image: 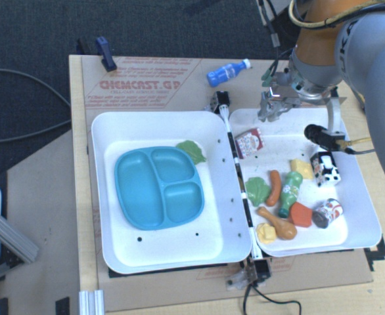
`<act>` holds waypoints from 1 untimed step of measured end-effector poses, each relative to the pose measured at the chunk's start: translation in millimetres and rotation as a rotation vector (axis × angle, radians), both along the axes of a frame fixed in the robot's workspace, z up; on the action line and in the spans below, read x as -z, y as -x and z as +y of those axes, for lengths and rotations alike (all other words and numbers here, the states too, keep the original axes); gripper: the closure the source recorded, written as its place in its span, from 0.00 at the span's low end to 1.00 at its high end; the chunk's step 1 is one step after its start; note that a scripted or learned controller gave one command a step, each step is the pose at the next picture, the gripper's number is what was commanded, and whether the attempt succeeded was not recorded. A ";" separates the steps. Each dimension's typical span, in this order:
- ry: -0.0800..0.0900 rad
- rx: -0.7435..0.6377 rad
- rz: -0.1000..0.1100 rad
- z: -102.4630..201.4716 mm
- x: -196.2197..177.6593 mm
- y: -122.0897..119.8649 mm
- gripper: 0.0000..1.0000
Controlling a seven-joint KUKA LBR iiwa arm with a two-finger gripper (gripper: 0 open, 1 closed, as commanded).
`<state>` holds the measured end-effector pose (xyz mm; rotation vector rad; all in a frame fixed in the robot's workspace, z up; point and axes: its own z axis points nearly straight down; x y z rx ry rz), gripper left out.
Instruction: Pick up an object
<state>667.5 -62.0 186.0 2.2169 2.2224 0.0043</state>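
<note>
Jaws of gripper [269,112] slightly apart, empty

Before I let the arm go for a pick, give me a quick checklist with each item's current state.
1. Gripper over the right bin: ok, it sits at the bin's far edge.
2. Gripper free of objects: ok, nothing shows between its fingers.
3. Finger opening: cannot tell, too small to read.
4. Nearest target reachable: ok, the packet lies alone just below the gripper.
5. Clutter near other targets: not ok, the carrot, green bottle and drumstick crowd together.
6. Blue tray out of the way: ok, it is in the left bin.
</note>
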 end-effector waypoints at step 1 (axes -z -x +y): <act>0.001 0.001 0.003 -0.8 1.1 0.7 0.00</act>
